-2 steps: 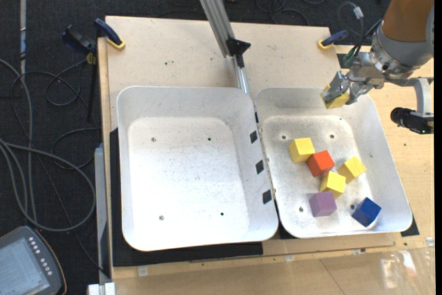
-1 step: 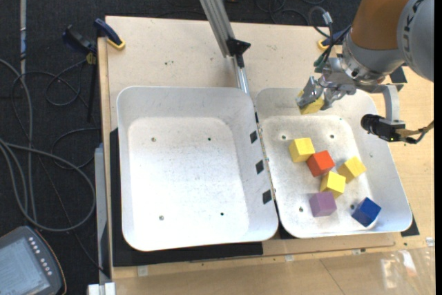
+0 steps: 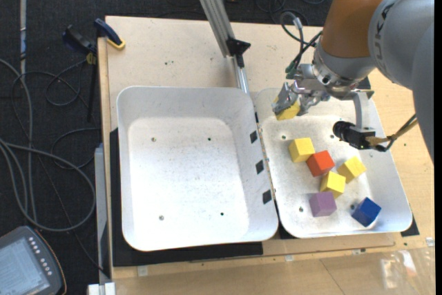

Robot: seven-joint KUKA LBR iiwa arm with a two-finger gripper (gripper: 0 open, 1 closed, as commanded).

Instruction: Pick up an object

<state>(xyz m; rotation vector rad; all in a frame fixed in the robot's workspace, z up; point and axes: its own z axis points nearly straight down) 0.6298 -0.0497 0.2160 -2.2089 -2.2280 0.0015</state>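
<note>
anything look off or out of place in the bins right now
Nothing spilled or damaged. The one oddity: a yellow block sits tilted between the fingers of the gripper at the right bin's far corner, apart from the other blocks clustered lower in that bin.

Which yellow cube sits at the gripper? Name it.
The yellow cube between the gripper fingers, at the right bin's far-left corner; the other three lie lower, among coloured cubes.
</note>
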